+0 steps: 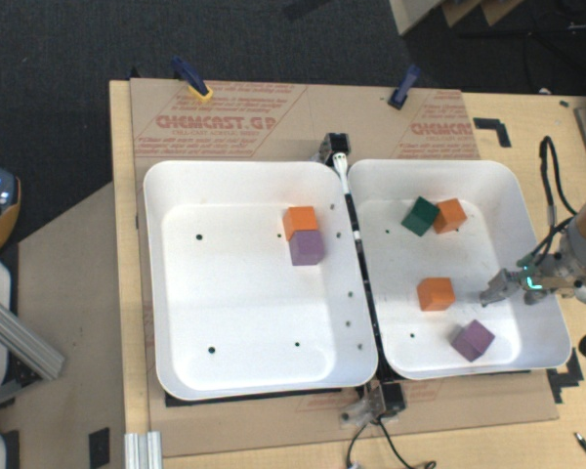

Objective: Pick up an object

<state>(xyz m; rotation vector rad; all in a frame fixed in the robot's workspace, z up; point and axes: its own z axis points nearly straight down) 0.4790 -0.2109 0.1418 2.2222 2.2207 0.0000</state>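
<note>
Three orange cubes (300, 221); two purple cubes (307, 248); one green cube (420, 216); two bins (176, 262).

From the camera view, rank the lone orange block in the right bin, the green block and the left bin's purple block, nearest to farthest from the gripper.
1. Lone orange block, just left of the gripper.
2. Green block, toward the right bin's far side.
3. Purple block, in the left bin.

The left bin (176, 291) holds two cubes (303, 234) touching near its right wall. The right bin (498, 189) holds four (two touching at the back (434, 216), two apart nearer the front (453, 317)).
</note>
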